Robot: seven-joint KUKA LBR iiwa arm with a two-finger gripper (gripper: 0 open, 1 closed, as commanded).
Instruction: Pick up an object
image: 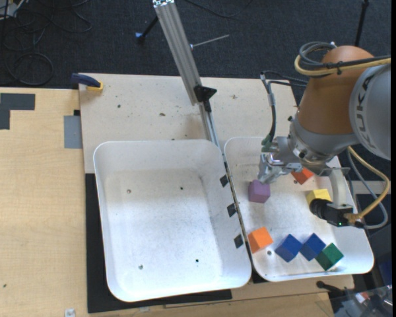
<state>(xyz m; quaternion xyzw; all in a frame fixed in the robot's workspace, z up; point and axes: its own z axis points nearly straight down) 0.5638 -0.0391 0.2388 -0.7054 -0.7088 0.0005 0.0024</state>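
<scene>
Purple plastic cube (259, 191) sits centre-right in the frame, inside the right white bin (356, 259). We cannot tell the state of the gripper (270, 170) just above it. We judge a centred, straight descent best.

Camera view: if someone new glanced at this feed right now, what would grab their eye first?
The big grey arm with its orange band reaches in from the right, its gripper just above a purple block in the right bin. Next come the bright blocks near that bin's front: an orange block, two blue blocks and a green block. The wide left bin sits beside it.
</scene>
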